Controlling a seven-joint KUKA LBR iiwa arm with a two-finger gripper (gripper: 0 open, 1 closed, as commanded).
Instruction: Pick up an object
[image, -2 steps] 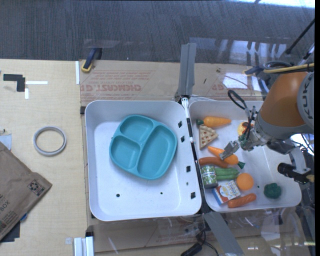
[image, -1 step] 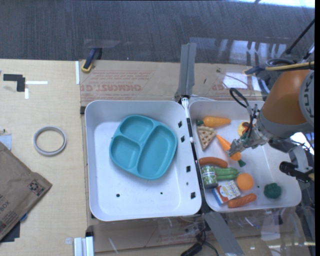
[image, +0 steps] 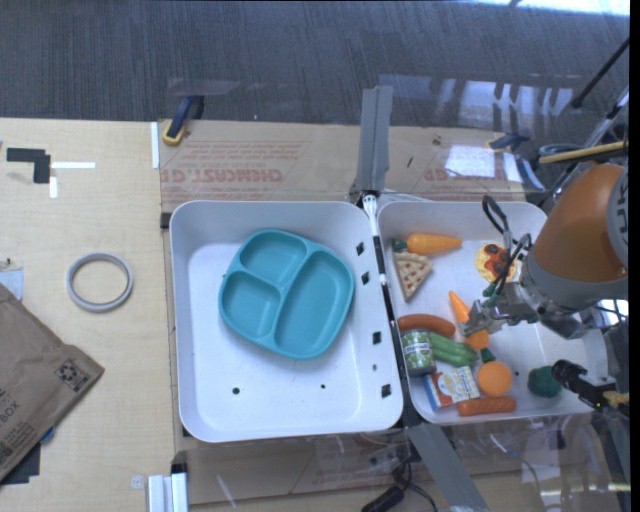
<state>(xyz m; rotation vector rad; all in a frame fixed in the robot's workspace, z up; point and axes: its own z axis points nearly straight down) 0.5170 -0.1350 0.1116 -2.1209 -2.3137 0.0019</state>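
The right bin (image: 560, 345) holds several toy foods: an orange carrot (image: 433, 242), a waffle wedge (image: 410, 270), a red and yellow piece (image: 491, 260), a small orange stick (image: 457, 303), a brown sausage (image: 425, 323), a green-labelled can (image: 416, 352), a green cucumber (image: 453, 351), an orange ball (image: 493, 377), a small carton (image: 458, 384), a red sausage (image: 487, 405) and a dark green piece (image: 543, 380). My gripper (image: 479, 322) hangs low over the middle of this bin, just right of the orange stick and above the cucumber's end. Nothing can be seen held in it.
A teal divided plate (image: 288, 292) lies in the left bin (image: 200, 350). On the bench to the left are a tape ring (image: 100, 281) and a cardboard box (image: 35, 385). The arm's orange band (image: 590, 235) covers the right bin's far right side.
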